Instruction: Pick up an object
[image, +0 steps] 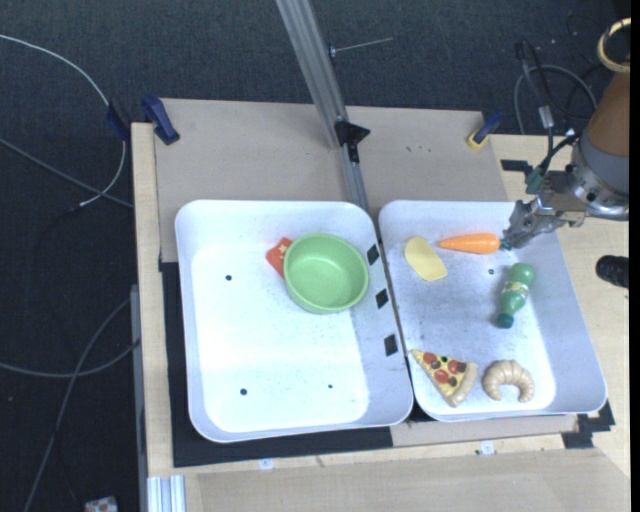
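The hand (520, 228) hovers at the far right of the right bin (580, 345), just beside the leafy end of the carrot (468, 242); whether it is wide or narrow, I cannot tell. Nearer lie a green bottle (512, 293), a croissant (508, 380) and a pizza slice (443, 373). A green bowl (325, 272) sits in the left bin (215, 400).

The left bin (215, 330) holds a bowl (325, 272) at its far right, while the right bin (570, 330) holds a carrot (468, 243) at the far edge, a potato chip (425, 260) left, a bottle (512, 293) right, and a pizza slice (443, 373) beside a croissant (508, 380) nearest.
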